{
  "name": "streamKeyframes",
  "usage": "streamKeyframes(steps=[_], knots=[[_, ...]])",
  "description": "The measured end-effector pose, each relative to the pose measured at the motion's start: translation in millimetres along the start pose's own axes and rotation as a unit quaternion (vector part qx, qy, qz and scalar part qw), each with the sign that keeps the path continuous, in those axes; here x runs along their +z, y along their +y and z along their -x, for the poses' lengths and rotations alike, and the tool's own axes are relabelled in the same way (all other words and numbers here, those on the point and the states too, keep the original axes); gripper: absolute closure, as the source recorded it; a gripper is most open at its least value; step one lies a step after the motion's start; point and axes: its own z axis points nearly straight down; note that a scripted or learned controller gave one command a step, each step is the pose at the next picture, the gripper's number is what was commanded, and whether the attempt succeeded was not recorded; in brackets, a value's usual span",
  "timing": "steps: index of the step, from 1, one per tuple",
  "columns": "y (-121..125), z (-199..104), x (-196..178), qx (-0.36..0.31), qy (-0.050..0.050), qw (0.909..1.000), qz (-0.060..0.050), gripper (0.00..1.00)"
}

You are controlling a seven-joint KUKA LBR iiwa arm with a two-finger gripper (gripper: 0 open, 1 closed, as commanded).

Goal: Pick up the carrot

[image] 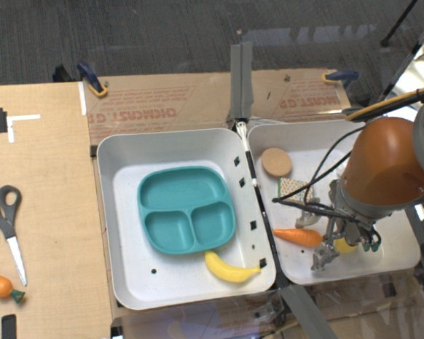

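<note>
A robotics lab bench: two white bins (113,209) on cardboard sheets (163,107) held by blue clamps (91,78), beside the robot arm (387,162).

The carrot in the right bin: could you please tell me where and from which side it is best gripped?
Probably from above at mid-length, the claw closing across it. The carrot lies flat, long axis left-right, near the right bin's left wall, so a side approach looks cramped.
</note>
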Motion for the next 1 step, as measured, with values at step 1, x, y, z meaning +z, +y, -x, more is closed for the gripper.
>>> streamKeyframes(steps=[1], knots=[[2.8, 22.0, 0.5, 0.188, 0.000, 0.9822, 0.000, 0.00]])
